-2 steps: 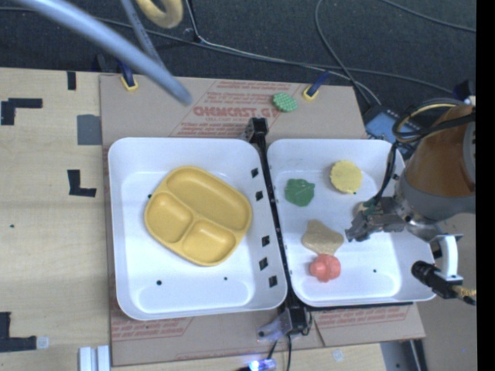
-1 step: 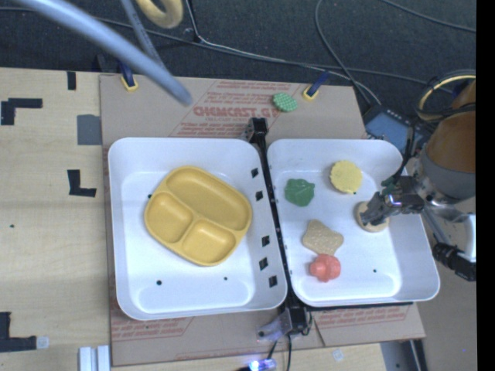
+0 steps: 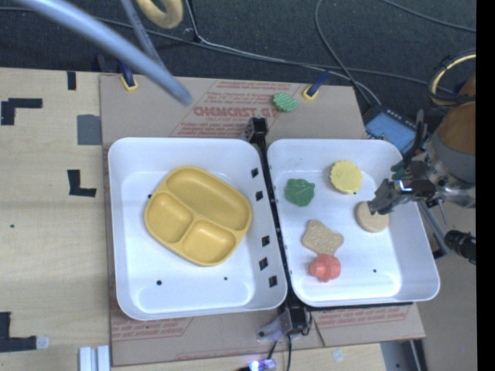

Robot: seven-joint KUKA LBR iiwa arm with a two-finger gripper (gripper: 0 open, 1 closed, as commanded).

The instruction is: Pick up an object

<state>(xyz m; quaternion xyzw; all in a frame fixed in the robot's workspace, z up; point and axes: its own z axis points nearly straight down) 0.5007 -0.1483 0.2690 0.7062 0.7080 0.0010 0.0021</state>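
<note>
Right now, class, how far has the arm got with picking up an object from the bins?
Done: the gripper has reached the right bin and sits at the beige round piece. In hand: nothing visibly lifted; that piece lies on the bin floor. Left: grasp and raise one. The green piece, yellow disc, tan biscuit and red piece lie untouched.

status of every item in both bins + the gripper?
yellow divided plate: flat in left bin, compartments bare
green piece: loose in right bin
yellow round piece: loose in right bin
tan biscuit: lying flat
red piece: loose, beside the biscuit
tan disc: on bin floor, under the gripper
</note>
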